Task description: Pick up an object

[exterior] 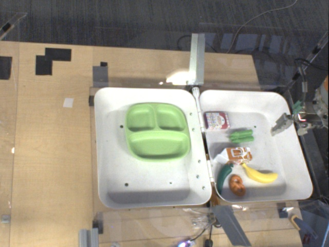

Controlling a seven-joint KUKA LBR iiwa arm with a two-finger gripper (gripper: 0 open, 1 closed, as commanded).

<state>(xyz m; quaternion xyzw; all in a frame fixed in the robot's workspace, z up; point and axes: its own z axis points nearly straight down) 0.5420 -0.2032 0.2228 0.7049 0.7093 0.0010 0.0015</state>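
Gripper (pixel 284 122) seen at the right bin's (pixel 267 98) right edge, state of the fingers not discernible, banana (pixel 259 175), brown round fruit (pixel 237 184), dark green vegetable (pixel 223 175), snack packet (pixel 239 154), green object (pixel 241 136) and small carton (pixel 216 120) lying in that bin, green divided tray (pixel 157 130) set in the left bin (pixel 110 153).

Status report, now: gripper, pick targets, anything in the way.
Gripper over right white bin's right edge, nothing between fingers. Yellow banana, green ridged piece, small printed packet untouched. Nothing blocking them.
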